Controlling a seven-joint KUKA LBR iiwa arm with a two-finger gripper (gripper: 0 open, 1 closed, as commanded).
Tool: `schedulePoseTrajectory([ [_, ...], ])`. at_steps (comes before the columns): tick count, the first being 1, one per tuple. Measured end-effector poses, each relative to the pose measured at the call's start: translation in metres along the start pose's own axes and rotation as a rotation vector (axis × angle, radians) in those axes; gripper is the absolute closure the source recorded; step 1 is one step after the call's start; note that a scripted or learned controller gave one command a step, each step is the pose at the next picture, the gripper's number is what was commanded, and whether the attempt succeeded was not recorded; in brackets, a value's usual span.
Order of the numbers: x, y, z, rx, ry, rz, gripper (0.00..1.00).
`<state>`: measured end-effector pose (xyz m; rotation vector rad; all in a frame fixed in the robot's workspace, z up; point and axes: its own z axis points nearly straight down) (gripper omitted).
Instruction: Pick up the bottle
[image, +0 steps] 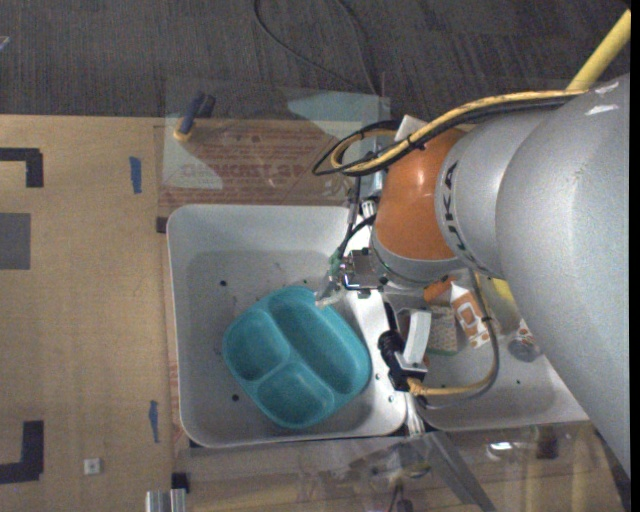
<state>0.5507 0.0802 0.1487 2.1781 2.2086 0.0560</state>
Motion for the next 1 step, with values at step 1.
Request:
schedulePoseTrajectory([
  [1, 0.0010, 0.0003, 0.0001, -0.002, 0.000, 0.026, 0.00],
])
